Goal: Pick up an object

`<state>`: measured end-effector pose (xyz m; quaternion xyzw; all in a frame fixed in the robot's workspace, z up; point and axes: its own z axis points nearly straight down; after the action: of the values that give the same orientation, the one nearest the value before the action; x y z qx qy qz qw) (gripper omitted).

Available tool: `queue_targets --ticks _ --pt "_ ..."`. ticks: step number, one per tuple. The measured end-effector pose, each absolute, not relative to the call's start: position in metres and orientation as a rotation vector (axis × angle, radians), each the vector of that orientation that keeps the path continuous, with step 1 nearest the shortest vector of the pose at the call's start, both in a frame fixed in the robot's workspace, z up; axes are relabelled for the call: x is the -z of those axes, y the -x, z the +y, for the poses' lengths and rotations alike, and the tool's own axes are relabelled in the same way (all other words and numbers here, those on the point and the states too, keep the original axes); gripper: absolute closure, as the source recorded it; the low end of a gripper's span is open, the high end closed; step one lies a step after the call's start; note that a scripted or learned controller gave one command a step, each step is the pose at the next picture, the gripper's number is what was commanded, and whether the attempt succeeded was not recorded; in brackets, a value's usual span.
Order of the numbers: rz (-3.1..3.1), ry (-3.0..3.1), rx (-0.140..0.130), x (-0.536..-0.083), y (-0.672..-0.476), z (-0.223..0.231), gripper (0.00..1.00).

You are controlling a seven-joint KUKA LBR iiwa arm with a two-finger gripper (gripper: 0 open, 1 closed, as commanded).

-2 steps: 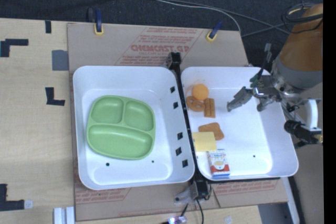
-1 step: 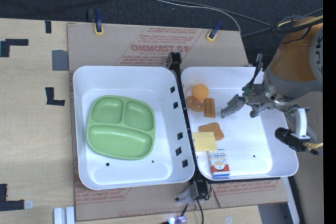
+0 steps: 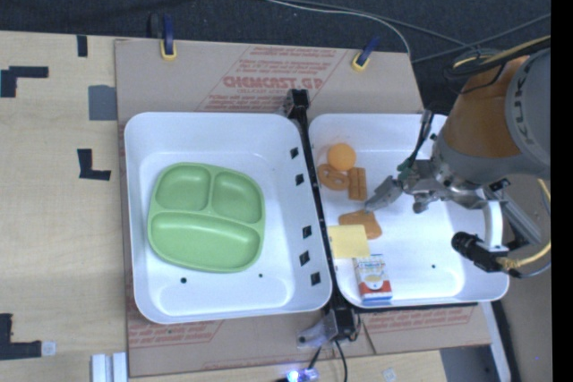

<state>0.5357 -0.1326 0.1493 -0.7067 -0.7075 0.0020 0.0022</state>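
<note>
Several food pieces clustered in right-hand shallow white bin (image 3: 448, 282), none lifted yet.
Hovering just right of flat brown cracker-like piece (image 3: 362, 222): grey two-finger gripper (image 3: 387, 192), jaws spread, pinching nothing; risks closing beside it, nudging yellow square slice (image 3: 348, 241) below.

Two white bins sit side by side on the bench. The left bin (image 3: 143, 139) holds a green divided plate (image 3: 207, 216). In the right bin (image 3: 448, 277) lie an orange round piece (image 3: 341, 157), a pretzel (image 3: 333, 178) touching a brown wafer (image 3: 357, 183), a toast-coloured piece (image 3: 362, 223), a yellow cheese slice (image 3: 348, 241) and a small carton (image 3: 373, 276) near the front wall. The arm (image 3: 488, 125) reaches in from the right, its gripper (image 3: 383, 193) low over the bin, just beside the wafer and toast-coloured piece.
</note>
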Motion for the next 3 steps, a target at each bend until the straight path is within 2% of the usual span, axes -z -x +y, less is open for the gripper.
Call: queue_targets --ticks 1,2,3 --pt "-2.223 2.216 -0.003 -0.161 -0.536 -0.132 1.00" --pt "-2.226 2.220 0.004 -0.218 -0.531 -0.124 1.00" --pt "-2.226 2.220 0.003 -0.261 -0.536 -0.122 1.00"
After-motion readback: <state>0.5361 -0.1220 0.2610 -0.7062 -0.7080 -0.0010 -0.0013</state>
